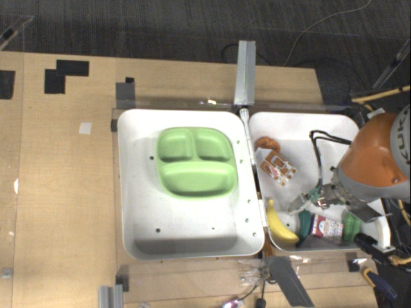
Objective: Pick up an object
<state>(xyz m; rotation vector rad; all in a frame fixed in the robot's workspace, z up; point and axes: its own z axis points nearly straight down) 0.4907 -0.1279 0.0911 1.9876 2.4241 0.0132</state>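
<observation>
The robot's metal gripper (313, 199) hangs in the right white bin (292, 126), near its front edge, above a green-capped bottle (327, 227) and yellow banana (280, 223). I cannot tell its state.

Light is even and fairly bright, falling from above; the left bin (138, 191) reads almost pure white, with mild glare washing out its floor around the green tray (194, 161); a soft grey shadow lies along that bin's lower inner wall, toward the bottom of the frame; the dark carpet (160, 11) across the top stays dim yet textured; focus is moderate throughout, small items in the right bin (292, 124) look slightly smeared; straight edges bow little near the borders.
</observation>
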